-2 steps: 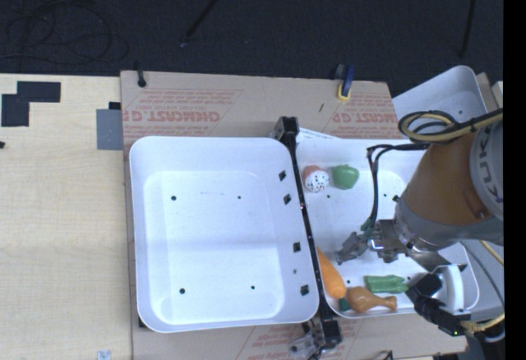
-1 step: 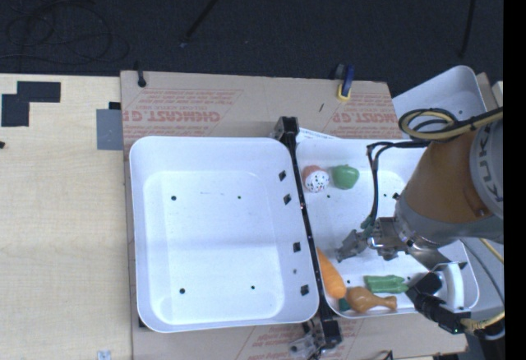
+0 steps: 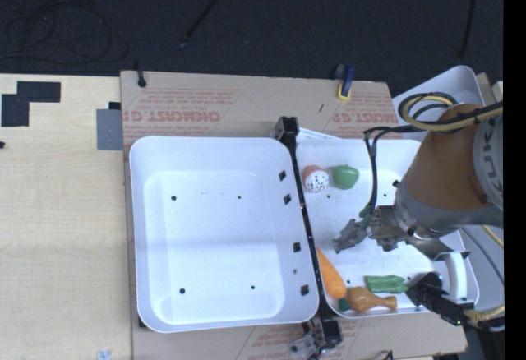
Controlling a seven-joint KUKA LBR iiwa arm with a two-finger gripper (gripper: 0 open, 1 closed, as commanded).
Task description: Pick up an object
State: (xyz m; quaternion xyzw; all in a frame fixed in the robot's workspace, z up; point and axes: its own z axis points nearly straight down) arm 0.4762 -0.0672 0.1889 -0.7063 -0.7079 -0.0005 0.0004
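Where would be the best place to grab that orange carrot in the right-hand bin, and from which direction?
Probably around the middle of the orange carrot, coming straight down from above. It lies flat and slanted along the right bin's left wall, so the fingers should close across its narrow width. The wall crowds its left side, leaving little room there. The gripper hangs just above it.

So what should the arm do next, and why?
Probably drop a little toward the carrot. The gripper hangs over bare floor of the right bin with nothing between its fingers, and the carrot by the divider is the nearest thing. The spotted ball and green ball lie farther off.
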